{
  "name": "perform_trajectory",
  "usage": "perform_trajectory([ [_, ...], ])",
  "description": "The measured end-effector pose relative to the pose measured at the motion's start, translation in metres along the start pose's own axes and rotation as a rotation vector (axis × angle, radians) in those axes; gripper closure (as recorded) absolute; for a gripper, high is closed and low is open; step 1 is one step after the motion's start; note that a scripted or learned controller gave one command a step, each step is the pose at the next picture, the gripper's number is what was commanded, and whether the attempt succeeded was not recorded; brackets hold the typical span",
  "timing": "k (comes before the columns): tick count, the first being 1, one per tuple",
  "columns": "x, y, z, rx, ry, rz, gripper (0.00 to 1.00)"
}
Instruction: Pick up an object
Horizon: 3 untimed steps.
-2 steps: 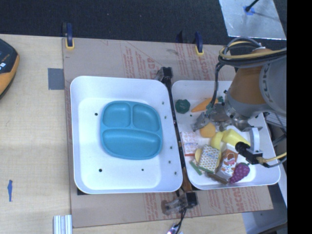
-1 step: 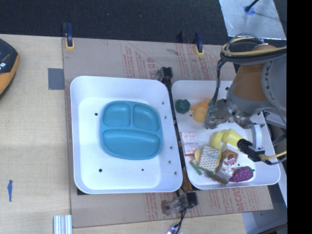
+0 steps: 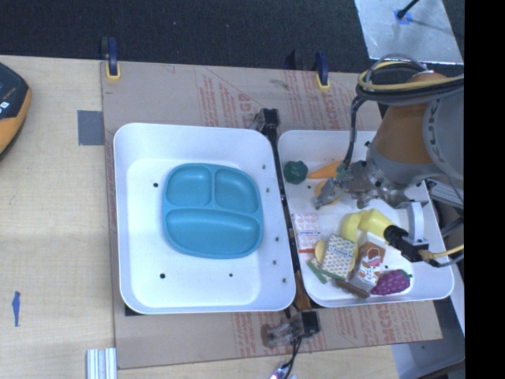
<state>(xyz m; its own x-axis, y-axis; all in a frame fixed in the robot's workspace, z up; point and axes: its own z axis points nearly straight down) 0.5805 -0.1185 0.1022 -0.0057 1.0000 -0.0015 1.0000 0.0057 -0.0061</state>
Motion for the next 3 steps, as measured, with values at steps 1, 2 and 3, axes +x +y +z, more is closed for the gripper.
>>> perform_trajectory([
  [1, -0.054, 0.077, 0.010, 0.000, 0.001, -0.001, 0.00],
  [2, 0.011, 0.075, 0.009, 0.001, -0.010, -0.002, 0.00],
  [3, -0.050, -0.020, 0.011, 0.005, 0.000, 0.009, 0.00],
])
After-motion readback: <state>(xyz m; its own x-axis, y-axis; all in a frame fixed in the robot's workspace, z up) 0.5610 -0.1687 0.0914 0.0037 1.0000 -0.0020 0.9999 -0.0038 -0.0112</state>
